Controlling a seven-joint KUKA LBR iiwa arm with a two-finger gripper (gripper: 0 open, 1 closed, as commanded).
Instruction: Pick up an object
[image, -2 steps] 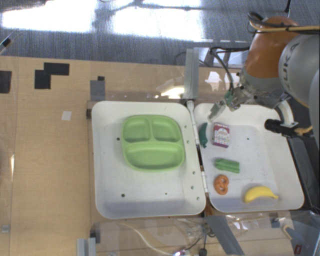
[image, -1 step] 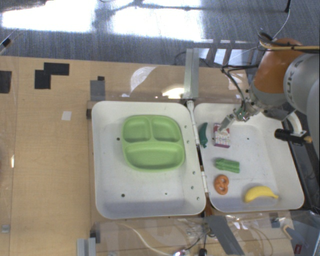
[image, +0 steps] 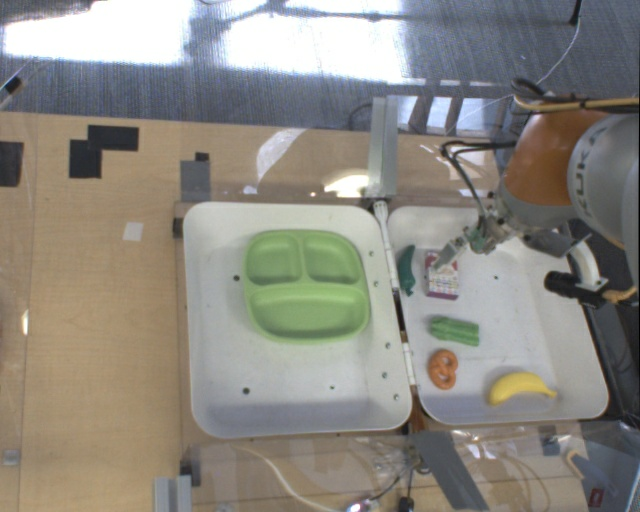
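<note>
We see the gripper low over the right bin, its fingers narrowly apart right at the top edge of a small white and purple packet, nothing visibly held; the packet lies just below and left of it, long axis roughly up-down. We count one packet, one dark green piece, one green block, one orange pretzel shape, one banana, and one green tray in the left bin.
</note>
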